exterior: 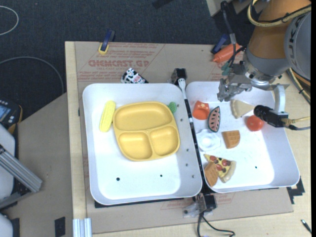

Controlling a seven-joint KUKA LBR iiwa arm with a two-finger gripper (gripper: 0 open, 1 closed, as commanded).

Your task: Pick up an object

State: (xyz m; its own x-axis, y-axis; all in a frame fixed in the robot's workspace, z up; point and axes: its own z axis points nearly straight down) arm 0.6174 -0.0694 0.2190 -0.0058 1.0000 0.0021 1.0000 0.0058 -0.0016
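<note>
Gripper [228, 93] hangs over the far end of the right bin [276, 174]; whether it is apart or together cannot be told. Cheese wedge [240, 107] lies just beside it, red pepper piece [200, 110] and watermelon slice [214, 119] nearby. Bread slice [231, 138] and pizza slice [218, 168] lie farther off, the yellow divided plate [145, 130] and corn cob [106, 116] in the left bin [143, 186].

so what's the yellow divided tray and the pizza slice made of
The yellow divided tray looks like moulded plastic with a satin finish: one even colour, rounded compartment walls, soft highlights. The pizza slice also looks like plastic, a toy food with flat painted-looking toppings, though soft rubber can't be ruled out.
</note>
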